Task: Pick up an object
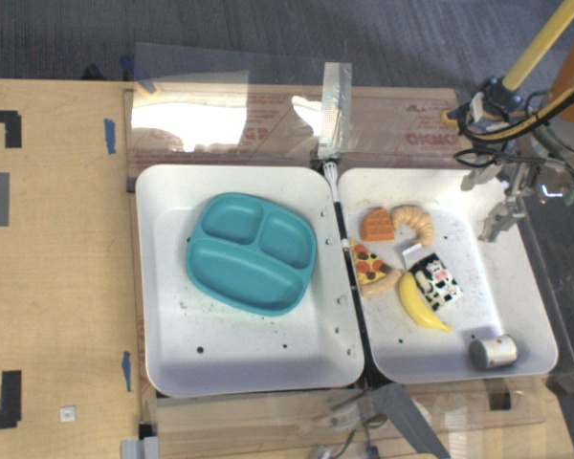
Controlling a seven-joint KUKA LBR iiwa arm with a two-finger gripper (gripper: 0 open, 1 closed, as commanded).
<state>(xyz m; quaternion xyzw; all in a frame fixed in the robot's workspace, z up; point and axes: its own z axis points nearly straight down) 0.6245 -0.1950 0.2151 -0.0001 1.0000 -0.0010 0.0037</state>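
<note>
The end effector (505, 208) hangs over the far right corner of the right bin (540, 299), its two fingers slightly apart with nothing between them. The objects lie in that bin's left half, away from it. An orange waffle-like piece (377, 226) and a croissant (413, 222) sit toward the far edge. Just nearer, a pizza slice (371, 268) lies against the left wall. A banana (418, 304) touches a black-and-white spotted carton (434, 282). A grey cylinder (494, 351) rests at the near right corner. In the left bin (163, 333), a teal divided plate (252, 252) lies around the middle.
</note>
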